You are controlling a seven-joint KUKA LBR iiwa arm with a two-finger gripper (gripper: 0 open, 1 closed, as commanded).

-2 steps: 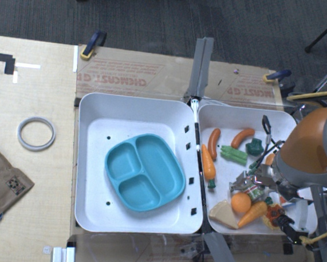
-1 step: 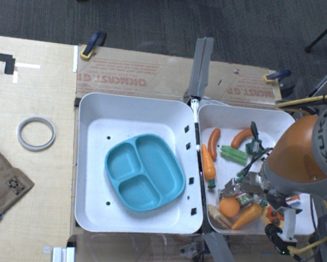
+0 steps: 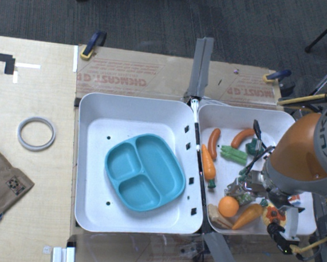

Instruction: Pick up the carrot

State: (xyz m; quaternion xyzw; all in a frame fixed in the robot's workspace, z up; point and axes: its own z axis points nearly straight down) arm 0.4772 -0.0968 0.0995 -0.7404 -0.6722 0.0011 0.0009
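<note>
The two bins [image 3: 87, 149] looked like smooth white plastic with a faint sheen, and the blue tray [image 3: 145, 172] in the left one was matt plastic. The toy food at right, such as the carrot [image 3: 208, 163] and the orange [image 3: 228, 207], had a glossy plastic look, while the arm [image 3: 302, 149] showed a smooth orange band with a soft shine. The bench [image 3: 30, 86] looked like pale bare wood, with brown cardboard [image 3: 180, 80] along the top and a dull tape ring [image 3: 36, 133] at left.
</note>
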